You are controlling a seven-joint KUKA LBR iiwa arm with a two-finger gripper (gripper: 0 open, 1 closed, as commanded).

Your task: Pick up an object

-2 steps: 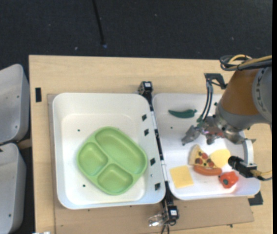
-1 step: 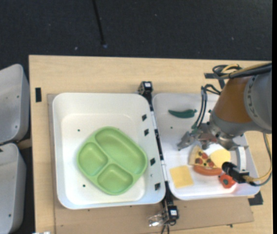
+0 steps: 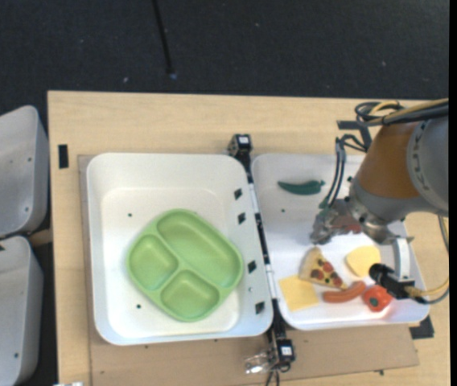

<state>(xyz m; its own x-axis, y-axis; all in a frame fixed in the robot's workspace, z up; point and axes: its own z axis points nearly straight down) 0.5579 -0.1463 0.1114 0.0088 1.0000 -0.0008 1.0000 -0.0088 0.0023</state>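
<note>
From my remote seat I see the arm (image 3: 397,167) reaching in over the right bin (image 3: 293,171), its pincer (image 3: 329,225) low above the bin floor, just above the pizza slice (image 3: 321,270). I cannot tell how far the pincer is open, nor whether it has anything in it; the wrist body covers it from this angle.

The pickable things all lie in the right bin: the pizza slice near the middle, a yellow cheese square (image 3: 298,293) at the front left corner, a sausage (image 3: 343,295) beside it, a pale yellow round piece (image 3: 363,259) to the right, a red-orange piece (image 3: 377,297) at the front, and a green pepper (image 3: 301,186) toward the back. The left bin (image 3: 100,215) holds a green divided plate (image 3: 183,264).

To do this well, I judge I should pick one target well apart from its neighbours. The pepper lies alone, whereas the pizza, cheese and sausage crowd together, so a descent there risks nudging two at once. I would come straight down, centred on the piece.

The arm hides part of the bin's right side, and cables blur the wrist outline.
</note>
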